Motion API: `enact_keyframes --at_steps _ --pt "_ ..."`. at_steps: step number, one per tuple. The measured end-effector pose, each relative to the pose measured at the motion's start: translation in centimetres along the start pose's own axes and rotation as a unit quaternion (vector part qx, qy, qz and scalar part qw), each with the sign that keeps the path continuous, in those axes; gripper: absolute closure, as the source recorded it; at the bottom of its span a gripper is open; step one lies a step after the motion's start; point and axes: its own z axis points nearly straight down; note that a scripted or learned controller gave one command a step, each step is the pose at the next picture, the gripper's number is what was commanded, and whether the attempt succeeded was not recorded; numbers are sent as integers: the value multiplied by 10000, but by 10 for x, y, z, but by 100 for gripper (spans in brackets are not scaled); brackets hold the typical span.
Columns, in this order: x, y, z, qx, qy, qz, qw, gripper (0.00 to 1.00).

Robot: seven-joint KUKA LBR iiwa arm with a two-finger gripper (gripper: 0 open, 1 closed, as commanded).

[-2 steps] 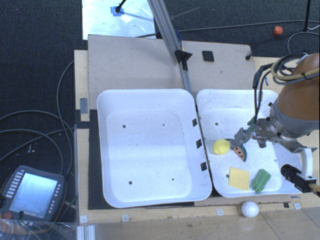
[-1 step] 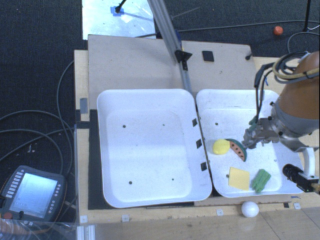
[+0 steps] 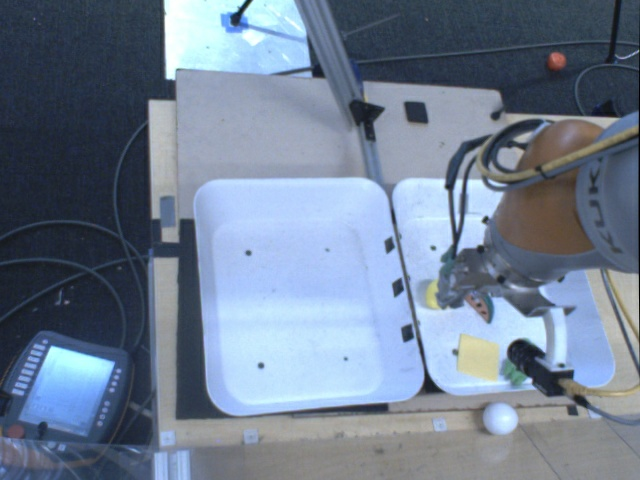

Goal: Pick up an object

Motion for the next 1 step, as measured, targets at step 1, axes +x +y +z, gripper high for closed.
enact_keyframes --at_steps 1 --pt "61 1 -45 -26 5 -6 10000 100"
